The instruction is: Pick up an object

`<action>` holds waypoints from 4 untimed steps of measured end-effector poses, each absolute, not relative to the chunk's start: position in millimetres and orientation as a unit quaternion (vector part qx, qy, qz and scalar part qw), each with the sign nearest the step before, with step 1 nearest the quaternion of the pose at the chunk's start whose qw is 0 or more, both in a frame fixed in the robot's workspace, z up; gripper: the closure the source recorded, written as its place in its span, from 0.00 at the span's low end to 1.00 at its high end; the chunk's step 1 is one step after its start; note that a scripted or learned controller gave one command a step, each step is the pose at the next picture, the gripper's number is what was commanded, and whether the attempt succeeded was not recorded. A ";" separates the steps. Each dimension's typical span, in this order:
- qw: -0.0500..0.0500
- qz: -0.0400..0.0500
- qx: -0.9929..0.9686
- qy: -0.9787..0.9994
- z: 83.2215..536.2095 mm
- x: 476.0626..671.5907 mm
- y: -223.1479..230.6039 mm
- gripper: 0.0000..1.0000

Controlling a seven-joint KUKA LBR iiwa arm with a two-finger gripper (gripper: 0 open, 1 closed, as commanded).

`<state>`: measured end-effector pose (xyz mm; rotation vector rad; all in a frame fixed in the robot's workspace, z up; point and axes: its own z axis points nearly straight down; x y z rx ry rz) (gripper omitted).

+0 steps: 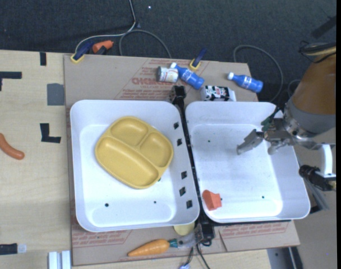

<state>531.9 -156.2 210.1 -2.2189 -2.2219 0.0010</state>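
Two bins: shallow white trays side by side on the cardboard-covered table (103, 72), the left bin (83, 206) and the right bin (282, 206) touching along a black divider.
Nearest edge: an orange toy carrot (148, 247) lies on the cardboard just in front of the left bin.
Task's thing: a small orange block (211, 200) rests on the floor of the right bin, in its near left corner, close to the divider.
Pincer: the grey two-finger pincer (253, 142) hangs over the middle of the right bin, its fingers spread apart with nothing between them.
Block against pincer: the block lies well apart from the pincer, nearer the camera and further left; they do not touch.
Left bin contents: a yellow plastic divided plate (134, 151) sits near the bin's centre.
Far left: an orange sausage-shaped toy (9, 146) lies on the wooden surface outside the cardboard.
Far edge: a blue and white bottle (181, 74) and a second blue bottle (245, 82) lie on the cardboard behind the bins, with a small black and white box (218, 93) between them.
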 end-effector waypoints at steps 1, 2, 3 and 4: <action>-0.002 0.000 -0.707 -0.708 79.6 523.6 -126.5 0.00; -0.003 0.000 -0.706 -0.708 86.4 581.3 -95.6 0.00; -0.001 0.000 -0.707 -0.707 85.9 625.5 -94.0 0.00; -0.001 -0.001 -0.706 -0.708 85.3 669.4 -102.7 0.00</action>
